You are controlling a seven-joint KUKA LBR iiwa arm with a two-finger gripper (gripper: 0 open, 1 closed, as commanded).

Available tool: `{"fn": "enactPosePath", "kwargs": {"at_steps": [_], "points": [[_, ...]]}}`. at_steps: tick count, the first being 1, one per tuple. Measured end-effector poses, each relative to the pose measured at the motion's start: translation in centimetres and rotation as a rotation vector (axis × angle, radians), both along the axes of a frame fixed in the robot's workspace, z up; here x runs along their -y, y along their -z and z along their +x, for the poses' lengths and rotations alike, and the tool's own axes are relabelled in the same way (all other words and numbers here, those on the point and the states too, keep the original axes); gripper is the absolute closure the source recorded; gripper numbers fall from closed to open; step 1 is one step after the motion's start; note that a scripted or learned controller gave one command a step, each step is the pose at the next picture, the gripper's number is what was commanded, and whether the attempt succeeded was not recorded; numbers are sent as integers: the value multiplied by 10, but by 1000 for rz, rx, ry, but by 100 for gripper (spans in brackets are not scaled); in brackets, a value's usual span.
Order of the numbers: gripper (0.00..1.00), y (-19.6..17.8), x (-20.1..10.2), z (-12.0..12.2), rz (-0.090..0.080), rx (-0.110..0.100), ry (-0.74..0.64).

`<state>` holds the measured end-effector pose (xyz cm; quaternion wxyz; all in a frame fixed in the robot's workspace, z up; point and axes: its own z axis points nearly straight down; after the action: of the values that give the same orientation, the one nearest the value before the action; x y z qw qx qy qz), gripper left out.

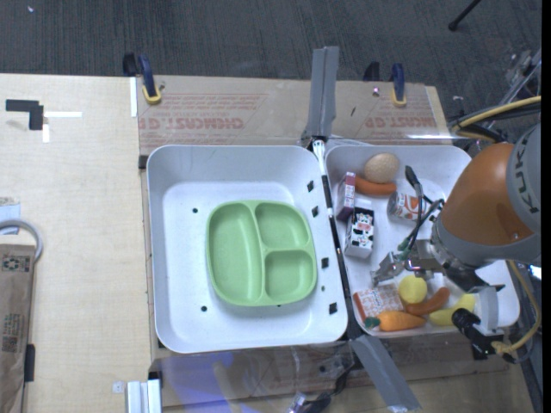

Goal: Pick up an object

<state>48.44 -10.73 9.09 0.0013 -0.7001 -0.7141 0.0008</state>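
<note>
Left bin (pixel 164 256): just a green plate (pixel 261 252) with three compartments, sitting flat in the middle, nothing on it.
Right bin (pixel 392 151): pretty crowded. Egg (pixel 382 163) at the far end touching a carrot (pixel 375 187), a can (pixel 405 205), a small milk carton (pixel 361 231), a card (pixel 373 301), a second carrot (pixel 399 321) at the near edge.
Lemon (pixel 413 290): near part of the right bin, just under the end effector.
End effector (pixel 398 263): low over the right bin beside the lemon, metal fingers apart, nothing between them.
Arm (pixel 486 209): comes in from the right and covers that side of the bin.
</note>
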Motion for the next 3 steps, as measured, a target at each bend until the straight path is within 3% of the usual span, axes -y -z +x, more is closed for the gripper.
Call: {"fn": "enactPosePath", "kwargs": {"at_steps": [1,2,3], "points": [[0,-1,17,54,-1,3,-240],[0,-14,93,125,-2,4,-276],[0,-1,56,160,-2,6,-508]]}}
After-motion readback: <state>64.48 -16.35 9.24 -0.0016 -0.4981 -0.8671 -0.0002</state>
